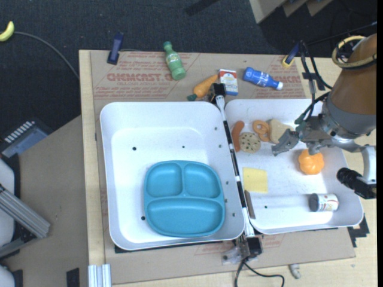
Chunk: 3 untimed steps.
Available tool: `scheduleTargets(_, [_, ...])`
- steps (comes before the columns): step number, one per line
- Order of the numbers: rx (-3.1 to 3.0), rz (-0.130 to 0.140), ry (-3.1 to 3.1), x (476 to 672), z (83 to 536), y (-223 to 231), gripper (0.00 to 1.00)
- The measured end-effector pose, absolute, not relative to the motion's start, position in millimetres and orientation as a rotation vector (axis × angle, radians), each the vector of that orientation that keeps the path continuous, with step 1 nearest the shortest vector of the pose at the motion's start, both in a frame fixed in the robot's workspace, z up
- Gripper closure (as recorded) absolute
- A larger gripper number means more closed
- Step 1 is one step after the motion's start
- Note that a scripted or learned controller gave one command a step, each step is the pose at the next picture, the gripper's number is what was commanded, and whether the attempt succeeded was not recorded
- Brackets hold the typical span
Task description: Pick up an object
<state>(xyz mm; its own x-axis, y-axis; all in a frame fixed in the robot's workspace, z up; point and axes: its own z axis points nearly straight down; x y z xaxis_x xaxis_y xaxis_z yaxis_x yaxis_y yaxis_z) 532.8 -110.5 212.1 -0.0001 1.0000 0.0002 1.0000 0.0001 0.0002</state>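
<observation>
Orange fruit [310,162] lies near the right bin's [287,219] right wall, just below the gripper [297,141]. Its fingers [282,146] are spread apart, gripping nothing.

You see the tool [297,141] over the right bin [287,220], just beside an orange fruit [310,162]; a blue tray [184,198] fills the left bin [122,160].

We note a green bottle [175,61], blue bottle [262,78], carrot [205,86] and small carton [228,81] on the cardboard behind the bins.
</observation>
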Motion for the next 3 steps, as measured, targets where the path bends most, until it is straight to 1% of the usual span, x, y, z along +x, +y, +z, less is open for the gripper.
scheduleTargets(1, [-2.224,0.001,-2.222,572.6,184,-169,0.00])
scheduleTargets(2, [-2.221,0.003,-2.218,554.1,86,-198,0.00])
scheduleTargets(3, [-2.219,-0.004,-2.225,633.6,102,-144,0.00])
